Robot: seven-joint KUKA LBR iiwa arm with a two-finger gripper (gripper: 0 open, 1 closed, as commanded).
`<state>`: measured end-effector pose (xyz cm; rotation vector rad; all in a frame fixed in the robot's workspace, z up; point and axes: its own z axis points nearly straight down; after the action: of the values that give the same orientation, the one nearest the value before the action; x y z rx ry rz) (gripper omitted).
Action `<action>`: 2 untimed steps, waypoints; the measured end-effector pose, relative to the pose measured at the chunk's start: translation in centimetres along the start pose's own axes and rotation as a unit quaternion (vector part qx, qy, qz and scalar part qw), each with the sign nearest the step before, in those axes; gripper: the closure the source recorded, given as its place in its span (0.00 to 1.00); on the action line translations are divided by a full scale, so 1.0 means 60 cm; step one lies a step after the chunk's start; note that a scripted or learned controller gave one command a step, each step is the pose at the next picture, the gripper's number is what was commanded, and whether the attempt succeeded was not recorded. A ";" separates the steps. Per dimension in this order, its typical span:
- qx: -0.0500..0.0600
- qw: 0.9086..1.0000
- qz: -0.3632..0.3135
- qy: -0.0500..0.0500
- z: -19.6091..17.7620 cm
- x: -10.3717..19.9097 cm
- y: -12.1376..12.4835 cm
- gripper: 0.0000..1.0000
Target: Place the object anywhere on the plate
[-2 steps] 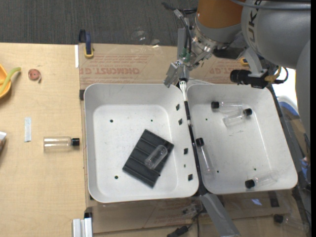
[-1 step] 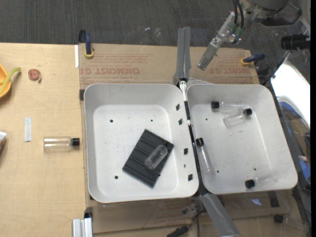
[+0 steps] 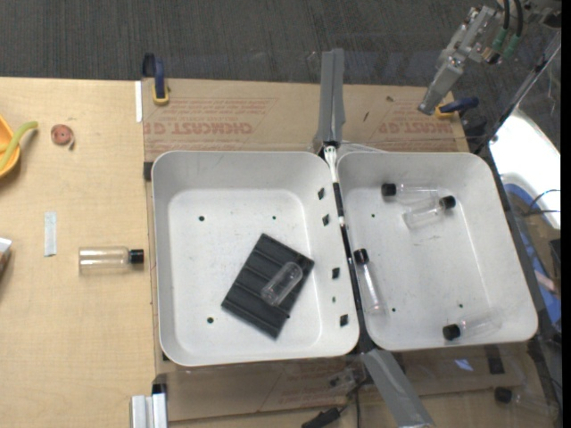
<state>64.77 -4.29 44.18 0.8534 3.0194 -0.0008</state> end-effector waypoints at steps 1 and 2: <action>0.000 1.000 0.000 -0.002 -0.014 -0.002 0.001 1.00; 0.000 0.991 -0.135 0.002 0.110 0.126 0.177 1.00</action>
<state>63.91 8.72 37.58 0.4375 3.1100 0.0001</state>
